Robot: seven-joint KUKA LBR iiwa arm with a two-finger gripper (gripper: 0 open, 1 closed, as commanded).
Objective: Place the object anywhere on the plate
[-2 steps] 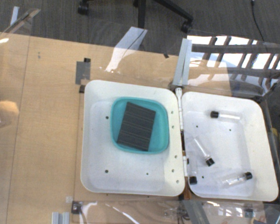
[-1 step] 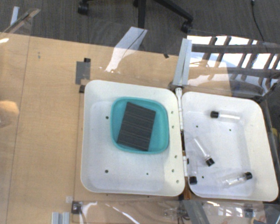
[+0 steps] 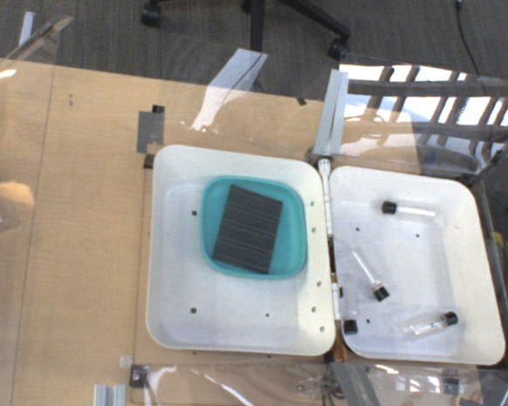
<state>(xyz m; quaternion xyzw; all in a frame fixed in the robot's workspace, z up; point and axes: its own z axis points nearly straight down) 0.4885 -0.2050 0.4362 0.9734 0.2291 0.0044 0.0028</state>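
A teal plate point(image 3: 294, 245) lies in the left white bin point(image 3: 227, 323), toward its upper middle. A dark grey ribbed rectangular block point(image 3: 248, 228) rests flat on the plate, slightly tilted. In the right white bin point(image 3: 484, 286) lie three clear tubes with black caps: one near the top point(image 3: 407, 209), one in the middle point(image 3: 367, 275), one at the lower right point(image 3: 428, 324).
The two bins sit side by side on a wooden bench point(image 3: 59, 226). A metal bracket point(image 3: 332, 116) stands behind the seam between them. An office chair base point(image 3: 252, 9) is on the carpet beyond the bench. A metal frame point(image 3: 471, 110) rises at the far right.
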